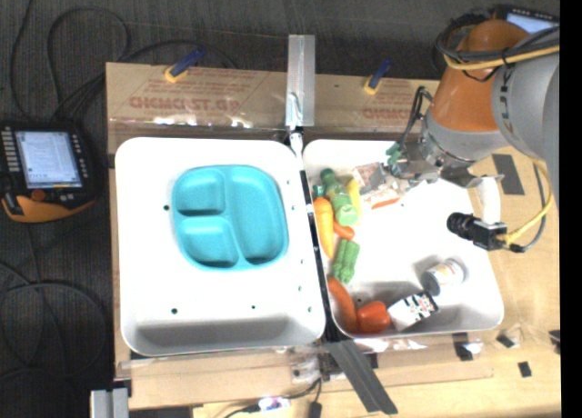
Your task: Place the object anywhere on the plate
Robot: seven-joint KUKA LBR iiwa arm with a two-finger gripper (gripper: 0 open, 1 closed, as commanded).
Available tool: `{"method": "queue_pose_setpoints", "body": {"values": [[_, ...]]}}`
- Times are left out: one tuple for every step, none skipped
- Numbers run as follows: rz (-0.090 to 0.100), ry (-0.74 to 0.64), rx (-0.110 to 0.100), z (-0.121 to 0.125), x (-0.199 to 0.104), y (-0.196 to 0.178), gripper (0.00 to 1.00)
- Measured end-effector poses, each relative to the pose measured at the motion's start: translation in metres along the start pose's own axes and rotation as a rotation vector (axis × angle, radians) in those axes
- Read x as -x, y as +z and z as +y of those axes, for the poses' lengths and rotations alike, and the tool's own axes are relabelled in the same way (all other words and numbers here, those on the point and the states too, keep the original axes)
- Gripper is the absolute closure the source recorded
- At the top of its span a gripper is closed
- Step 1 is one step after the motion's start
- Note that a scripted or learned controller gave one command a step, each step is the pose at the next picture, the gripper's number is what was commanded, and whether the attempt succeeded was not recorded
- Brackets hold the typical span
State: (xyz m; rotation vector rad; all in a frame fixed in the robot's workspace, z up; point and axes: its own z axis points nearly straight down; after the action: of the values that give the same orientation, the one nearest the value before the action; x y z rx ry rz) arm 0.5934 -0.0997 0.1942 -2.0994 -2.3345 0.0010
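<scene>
Gripper over the right bin's far edge, plate off to its left.

We are hovering the gripper (400, 169) above the right bin (473, 289); we cannot tell its state, and the blue plate (227, 216) is sitting beyond the toy vegetables (335, 225).

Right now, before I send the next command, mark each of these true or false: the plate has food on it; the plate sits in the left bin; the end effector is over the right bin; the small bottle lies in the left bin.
1. The blue plate has food on it. False: its compartments are bare.
2. The plate sits in the left bin. True.
3. The end effector is over the right bin. True, near that bin's far edge.
4. The small bottle lies in the left bin. False: it lies in the right bin, beside the toy vegetables.
</scene>
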Motion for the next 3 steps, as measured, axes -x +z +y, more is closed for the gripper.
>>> {"method": "queue_pose_setpoints", "body": {"values": [[-0.002,-0.126,-0.001,-0.007,-0.064,-0.008,1.00],[-0.001,-0.149,-0.002,0.004,-0.138,-0.002,1.00],[0.000,-0.150,-0.005,0.004,-0.138,-0.010,1.00]]}}
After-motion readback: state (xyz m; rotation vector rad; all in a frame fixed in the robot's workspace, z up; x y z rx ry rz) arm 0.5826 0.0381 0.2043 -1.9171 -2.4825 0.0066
